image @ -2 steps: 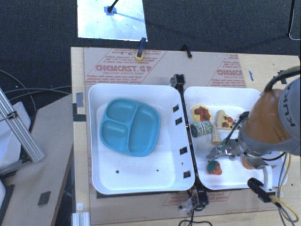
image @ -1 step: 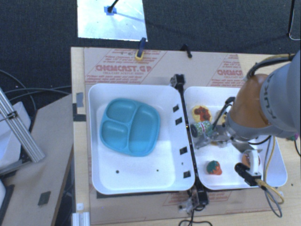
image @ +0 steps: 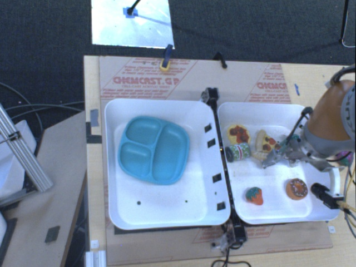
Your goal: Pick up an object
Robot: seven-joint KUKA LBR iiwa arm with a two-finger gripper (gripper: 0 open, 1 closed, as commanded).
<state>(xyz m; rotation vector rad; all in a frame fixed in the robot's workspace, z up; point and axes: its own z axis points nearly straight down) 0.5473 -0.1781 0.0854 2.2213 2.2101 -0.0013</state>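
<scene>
You are looking down on a pale tabletop (image: 183,74) covered by a printed sheet, with dark carpet (image: 250,15) around it. A shiny square panel (image: 130,15) lies on the carpet at the upper left of the frame. Two white bins sit side by side, joined by a black divider with clips. The left bin (image: 119,204) holds a teal divided plate (image: 154,150) in its upper half, with bare white floor below it.

The right bin (image: 267,109) carries the toys you could pick:
- A yellow-and-red toy food piece (image: 238,133) lies at its upper left.
- A cream-and-red toy food piece (image: 266,142) lies just right of that.
- A small banded can (image: 238,152) lies on its side below the first piece.
- A toy strawberry (image: 254,195) sits low in the bin.
- A toy donut (image: 296,189) sits to the strawberry's right.

The arm (image: 334,118) reaches in from the right edge. Its gripper (image: 271,160) sits low over the bin floor, just beneath the cream-and-red piece and right of the can. You cannot tell from this angle whether it is open or closed, and you see nothing held in it.

For room to move, the strawberry and donut stand well apart from the upper three toys, with bare floor between. The can lies close to the divider wall. The donut is near the bin's right side, under the arm.
</scene>
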